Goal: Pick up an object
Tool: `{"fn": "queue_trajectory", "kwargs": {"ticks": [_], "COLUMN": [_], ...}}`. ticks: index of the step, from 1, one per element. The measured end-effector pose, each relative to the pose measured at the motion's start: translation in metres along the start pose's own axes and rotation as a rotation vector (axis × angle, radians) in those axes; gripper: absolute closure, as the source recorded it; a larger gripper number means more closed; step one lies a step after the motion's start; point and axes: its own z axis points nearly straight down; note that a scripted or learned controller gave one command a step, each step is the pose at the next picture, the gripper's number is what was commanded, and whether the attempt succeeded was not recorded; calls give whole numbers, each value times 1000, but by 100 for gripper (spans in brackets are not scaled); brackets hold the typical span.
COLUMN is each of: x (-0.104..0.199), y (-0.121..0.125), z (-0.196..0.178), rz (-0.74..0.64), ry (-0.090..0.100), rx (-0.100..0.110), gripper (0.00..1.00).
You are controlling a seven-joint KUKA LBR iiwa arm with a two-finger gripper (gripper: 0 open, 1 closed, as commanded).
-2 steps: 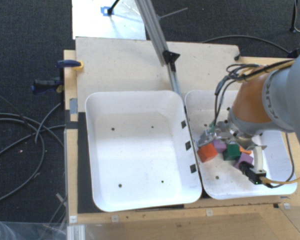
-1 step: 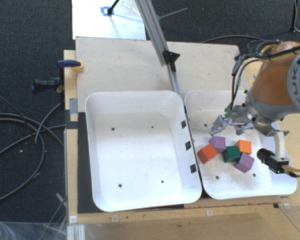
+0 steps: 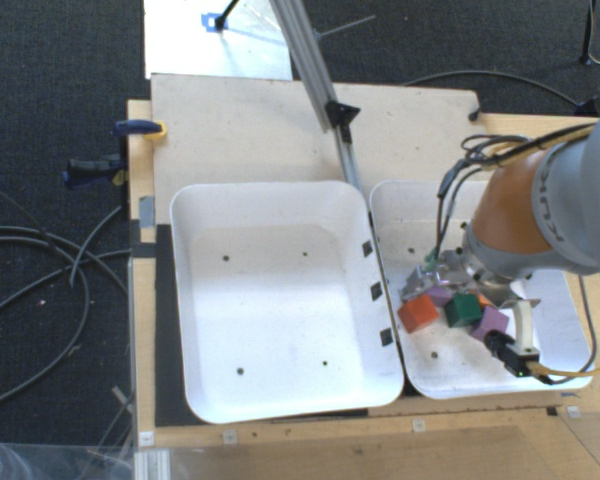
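The claw (image 3: 431, 284) hangs low in the right bin (image 3: 404, 211), by the wall that bin shares with the left bin (image 3: 270, 293), and the wrist of the arm (image 3: 540, 208) covers most of it from above, so whether it is spread or pressed together cannot be told. Nothing can be seen pinched in it. The blocks lie bunched on the bin floor right at the claw, on its near side toward the front rim. The orange block (image 3: 417, 314) is just below the claw and a little toward the shared wall; it looks about as wide as it is long, so no long axis stands out, and it sits turned at a slant with one corner toward the front rim. The green block (image 3: 464, 311) lies beside it on the arm's side, close to it or touching, also squat and turned slightly. A purple block (image 3: 493, 321) lies past the green one, further under the arm, its longer side seeming to run aslant toward the front rim. A purple scrap (image 3: 441, 294) shows closest to the claw, between the orange and green blocks; whether it belongs to the same purple block cannot be told. Both bins sit on the tabletop (image 3: 280, 128).
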Motion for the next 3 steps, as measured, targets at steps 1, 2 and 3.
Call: {"fn": "queue_trajectory", "kwargs": {"ticks": [1, 2, 3], "x": [0, 85, 139], "y": [1, 20, 47], "z": [-14, -108, -113], "rz": [-2, -12, -11], "ry": [0, 3, 2], "rx": [-4, -11, -6], "gripper": [100, 100, 100]}}
